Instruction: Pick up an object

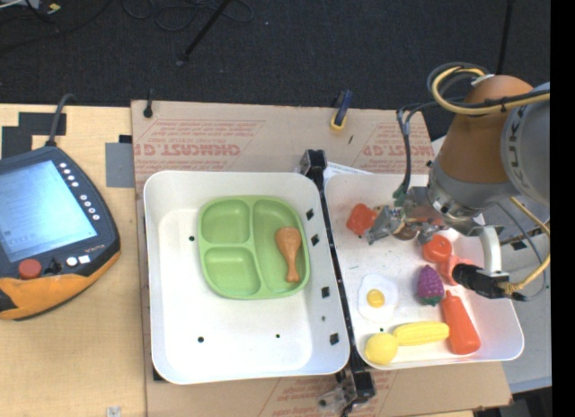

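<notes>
Right bin [503, 345], nearest edge: lemon [381, 349], corn cob [420, 333], carrot [459, 323]. Behind these: fried egg [376, 298], purple grapes [430, 285]. Further back: an orange-red piece [362, 219], a second one [437, 248] beside the arm [485, 150]. End effector [388, 224] low over this bin near the first piece; open or closed, cannot tell. Left bin [180, 334]: green divided plate [252, 248], chicken drumstick [289, 252] in its right compartment. Desk [90, 334], far left: control tablet [49, 222].
</notes>
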You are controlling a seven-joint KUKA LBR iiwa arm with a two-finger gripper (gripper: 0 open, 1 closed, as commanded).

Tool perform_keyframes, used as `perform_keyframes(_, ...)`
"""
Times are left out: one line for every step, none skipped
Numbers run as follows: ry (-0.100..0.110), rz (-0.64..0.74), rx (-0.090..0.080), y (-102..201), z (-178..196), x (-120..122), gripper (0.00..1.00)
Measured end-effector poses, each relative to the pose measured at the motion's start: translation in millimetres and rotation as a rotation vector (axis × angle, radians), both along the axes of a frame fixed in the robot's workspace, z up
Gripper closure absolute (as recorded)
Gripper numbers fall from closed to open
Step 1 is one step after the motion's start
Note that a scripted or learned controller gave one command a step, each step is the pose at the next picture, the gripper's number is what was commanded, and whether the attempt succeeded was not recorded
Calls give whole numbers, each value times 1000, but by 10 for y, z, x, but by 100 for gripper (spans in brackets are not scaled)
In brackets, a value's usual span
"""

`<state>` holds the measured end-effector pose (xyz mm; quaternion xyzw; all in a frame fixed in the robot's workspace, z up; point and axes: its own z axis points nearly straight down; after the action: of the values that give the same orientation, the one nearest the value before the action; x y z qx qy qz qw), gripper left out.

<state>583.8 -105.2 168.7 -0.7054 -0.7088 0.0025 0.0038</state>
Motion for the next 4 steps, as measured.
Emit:
perform_keyframes(1, -3, 0, -19, -591, 73, 0)
perform_keyframes(-2, -4, 0, 5, -837, 67, 0)
perform_keyframes(-1, -9, 0, -14, -731, 68, 100)
perform_keyframes(-7, -11, -1, -12, -312, 28, 100)
